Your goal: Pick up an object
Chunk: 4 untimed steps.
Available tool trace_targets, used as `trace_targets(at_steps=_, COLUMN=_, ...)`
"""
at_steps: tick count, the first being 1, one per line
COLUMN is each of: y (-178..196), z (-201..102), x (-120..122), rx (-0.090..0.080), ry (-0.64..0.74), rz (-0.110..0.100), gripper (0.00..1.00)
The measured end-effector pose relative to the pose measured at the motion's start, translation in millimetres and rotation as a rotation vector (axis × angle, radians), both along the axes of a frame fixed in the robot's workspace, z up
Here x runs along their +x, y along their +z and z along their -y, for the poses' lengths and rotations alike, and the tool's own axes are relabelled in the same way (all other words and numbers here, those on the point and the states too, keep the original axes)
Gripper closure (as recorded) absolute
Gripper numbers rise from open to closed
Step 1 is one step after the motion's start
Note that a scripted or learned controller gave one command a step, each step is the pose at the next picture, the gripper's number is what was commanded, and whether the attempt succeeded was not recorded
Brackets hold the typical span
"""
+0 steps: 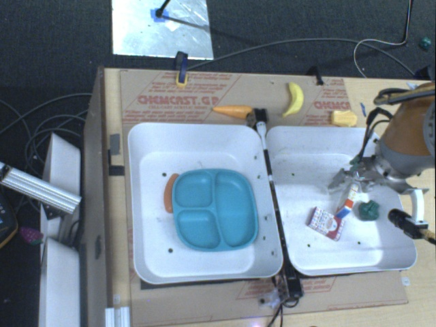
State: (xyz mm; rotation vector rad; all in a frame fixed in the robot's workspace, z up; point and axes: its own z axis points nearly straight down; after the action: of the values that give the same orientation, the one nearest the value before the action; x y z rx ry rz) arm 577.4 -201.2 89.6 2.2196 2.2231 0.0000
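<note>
While the tube is lying tilted near the middle of the right bin, the gripper is hanging just above its upper end, fingers spread apart and gripping nothing. A green lump is sitting just beside the tube at three o'clock, and a red-and-white packet at eight o'clock, close to its lower end. A good descent is probably calling for the fingers straddling the tube across its narrow width, keeping off both neighbours, and closing only once low enough. The left bin is carrying a blue tray.
</note>
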Motion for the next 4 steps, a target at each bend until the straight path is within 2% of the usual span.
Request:
trace_targets(at_steps=1, y=67.2, z=5.0, x=81.0, rx=-0.002, ry=0.003, rz=0.006, gripper=0.0)
trace_targets(at_steps=2, y=-5.5, z=5.1, x=44.9, rx=0.0, ry=0.001, rz=0.001, gripper=0.0)
trace_targets(at_steps=3, y=-5.4, z=-16.2, x=-13.0, rx=0.0, ry=-0.001, rz=0.0, gripper=0.0)
trace_targets(at_steps=4, y=42.1, z=5.5, x=41.0, rx=-0.002, ry=0.002, rz=0.005, gripper=0.0)
